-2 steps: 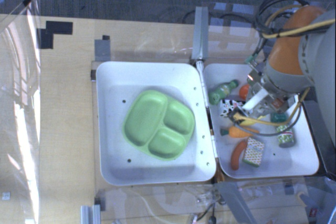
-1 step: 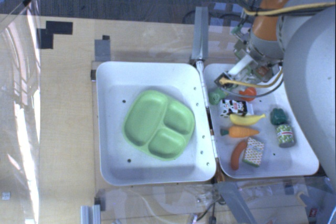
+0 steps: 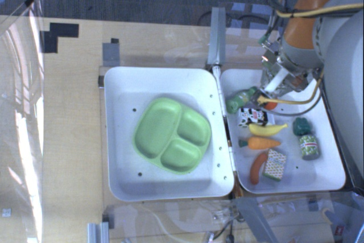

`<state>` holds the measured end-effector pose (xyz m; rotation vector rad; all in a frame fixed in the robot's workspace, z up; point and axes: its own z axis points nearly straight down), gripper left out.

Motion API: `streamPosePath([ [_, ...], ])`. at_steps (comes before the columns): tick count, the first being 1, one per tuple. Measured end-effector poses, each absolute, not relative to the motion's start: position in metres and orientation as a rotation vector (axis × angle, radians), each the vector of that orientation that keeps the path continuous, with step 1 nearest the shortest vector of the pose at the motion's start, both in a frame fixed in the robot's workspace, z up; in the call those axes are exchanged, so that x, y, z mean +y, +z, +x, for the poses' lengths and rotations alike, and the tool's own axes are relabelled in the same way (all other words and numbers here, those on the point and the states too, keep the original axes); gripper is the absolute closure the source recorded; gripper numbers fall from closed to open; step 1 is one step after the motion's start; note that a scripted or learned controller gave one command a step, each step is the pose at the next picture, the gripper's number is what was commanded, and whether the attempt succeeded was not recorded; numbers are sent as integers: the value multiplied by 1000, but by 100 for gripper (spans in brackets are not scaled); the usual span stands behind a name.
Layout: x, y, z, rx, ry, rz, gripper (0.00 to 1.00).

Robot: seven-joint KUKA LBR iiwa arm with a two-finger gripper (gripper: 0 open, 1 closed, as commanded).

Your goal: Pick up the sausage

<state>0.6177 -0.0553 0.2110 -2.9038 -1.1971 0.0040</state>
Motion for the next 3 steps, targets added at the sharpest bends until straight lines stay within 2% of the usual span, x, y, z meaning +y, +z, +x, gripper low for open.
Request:
streamPosePath([
  [1,-55,211,618,-1198,3,-2903,0],
  [2,-55,211,618,-1198,3,-2904,0],
  [3,-89,183,604,-1449,1,-2786,0],
])
